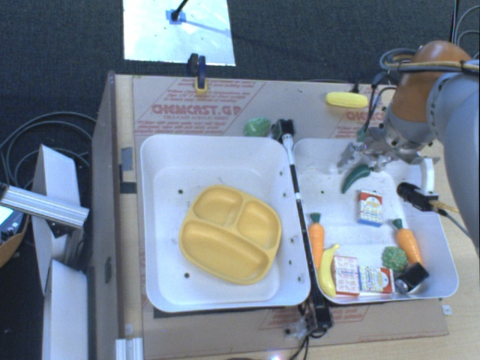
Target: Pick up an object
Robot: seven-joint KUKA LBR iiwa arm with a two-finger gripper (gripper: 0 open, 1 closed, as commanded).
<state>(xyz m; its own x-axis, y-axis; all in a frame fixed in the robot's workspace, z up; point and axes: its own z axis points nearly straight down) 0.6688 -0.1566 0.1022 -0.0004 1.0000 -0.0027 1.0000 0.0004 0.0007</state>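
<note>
Red "CHEMCAST GP" lettering on the brown board [196, 111] beneath the bins.

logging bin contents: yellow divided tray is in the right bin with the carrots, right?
Not quite. The camera view shows the yellow divided tray lying in the left bin. The two carrots are in the right bin, as you said.

1. The yellow divided tray [229, 233] is occupying the middle of the left bin [161, 201]; bare floor is remaining along that bin's walls.
2. In the right bin [448, 270], the two carrots [316, 238] [407, 242], banana [328, 268], small boxes [361, 277] and broccoli [394, 257] are crowding the near end.
3. Open floor is lying between the left carrot and the small carton [370, 206].
4. The arm [439, 103] is overhanging the far right corner, above the green pepper [355, 176].
</note>
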